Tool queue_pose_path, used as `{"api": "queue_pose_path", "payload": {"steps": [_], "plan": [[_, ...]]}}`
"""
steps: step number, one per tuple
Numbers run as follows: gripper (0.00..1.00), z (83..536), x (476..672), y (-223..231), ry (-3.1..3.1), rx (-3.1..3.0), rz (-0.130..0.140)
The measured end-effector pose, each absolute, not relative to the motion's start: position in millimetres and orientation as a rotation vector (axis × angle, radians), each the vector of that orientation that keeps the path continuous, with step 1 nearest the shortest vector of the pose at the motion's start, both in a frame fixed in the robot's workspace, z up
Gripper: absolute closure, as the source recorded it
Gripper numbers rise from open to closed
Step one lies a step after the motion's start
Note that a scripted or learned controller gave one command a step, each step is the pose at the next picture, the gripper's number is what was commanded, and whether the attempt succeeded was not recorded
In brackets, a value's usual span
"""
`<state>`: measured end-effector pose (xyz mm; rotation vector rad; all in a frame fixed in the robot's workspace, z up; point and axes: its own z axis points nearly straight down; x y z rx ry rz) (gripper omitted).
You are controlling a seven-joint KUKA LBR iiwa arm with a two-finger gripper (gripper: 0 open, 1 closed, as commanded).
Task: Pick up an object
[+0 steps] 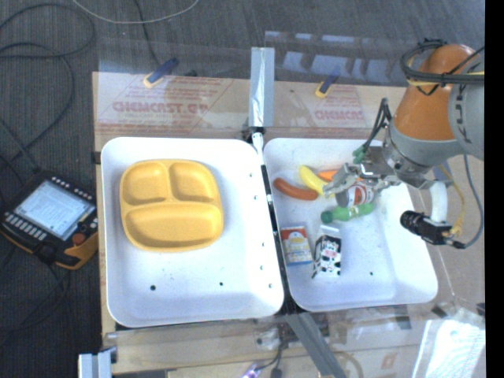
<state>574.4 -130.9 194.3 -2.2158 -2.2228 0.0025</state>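
My gripper (354, 181) hangs low in the right bin (409, 278), over a heap of toy food at its back. Under and beside it lie a yellow banana (311, 179), a red-orange sausage (293, 189), a green vegetable (345, 211) and a small round red-and-white piece (361, 195). Nearer the front lie a small red-and-blue carton (296, 245) and a black-and-white cow-pattern carton (327, 257). Its fingers point down-left among the heap; nothing is plainly seen between them.
The left bin (157, 290) holds a yellow divided tray (171, 204). A metal divider post (261, 93) stands at the back between the bins. A teach pendant (51, 219) lies on the floor to the left. Black cabling (429, 227) trails from the wrist over the right bin.
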Motion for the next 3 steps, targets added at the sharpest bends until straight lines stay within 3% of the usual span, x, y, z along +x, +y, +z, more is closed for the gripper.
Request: {"api": "queue_pose_path", "payload": {"steps": [1,2,3], "plan": [[0.0,93,608.4,-174,-2.191,-2.253,0.001],[1.0,102,608.5,-173,-2.19,-2.252,0.0],[1.0,185,555.9,-96,-2.225,-2.214,0.002]]}}
